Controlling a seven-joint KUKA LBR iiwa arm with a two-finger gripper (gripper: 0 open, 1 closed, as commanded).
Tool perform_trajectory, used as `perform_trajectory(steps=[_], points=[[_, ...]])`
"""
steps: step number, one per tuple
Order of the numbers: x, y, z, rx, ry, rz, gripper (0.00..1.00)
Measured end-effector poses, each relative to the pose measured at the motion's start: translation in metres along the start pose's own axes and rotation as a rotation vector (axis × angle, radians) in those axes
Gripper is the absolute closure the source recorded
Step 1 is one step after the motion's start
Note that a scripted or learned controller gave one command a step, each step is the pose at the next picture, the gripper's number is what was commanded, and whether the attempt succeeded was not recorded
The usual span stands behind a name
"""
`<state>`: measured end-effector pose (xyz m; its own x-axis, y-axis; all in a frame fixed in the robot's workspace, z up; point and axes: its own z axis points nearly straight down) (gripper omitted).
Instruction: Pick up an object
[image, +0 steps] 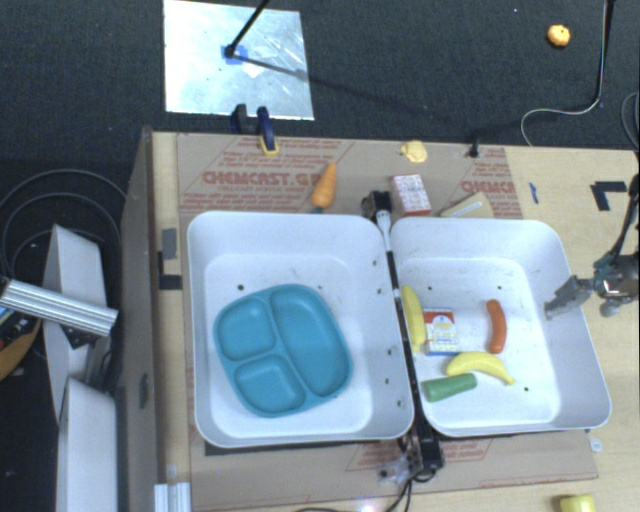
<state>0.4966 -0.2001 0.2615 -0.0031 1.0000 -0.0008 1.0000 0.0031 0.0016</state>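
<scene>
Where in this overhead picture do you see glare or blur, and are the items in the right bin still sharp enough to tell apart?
Camera view: glare whitens the foil sheet on the dark floor; the bins look evenly lit with soft shadows; the gripper at the right bin's edge is small and blurry; the banana, sausage and green piece stay distinct.

The tray (283, 347) lies in the left bin (205, 300) (banana (478, 366), sausage (496, 326) in the right bin (570, 385)).
</scene>
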Motion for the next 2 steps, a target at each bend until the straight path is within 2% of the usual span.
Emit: perform_trajectory(steps=[1, 2], points=[[-0.007, 0.052, 0.029, -0.002, -0.002, -0.003, 0.0], [0.0, 0.118, 0.119, 0.001, 0.0, -0.004, 0.0]])
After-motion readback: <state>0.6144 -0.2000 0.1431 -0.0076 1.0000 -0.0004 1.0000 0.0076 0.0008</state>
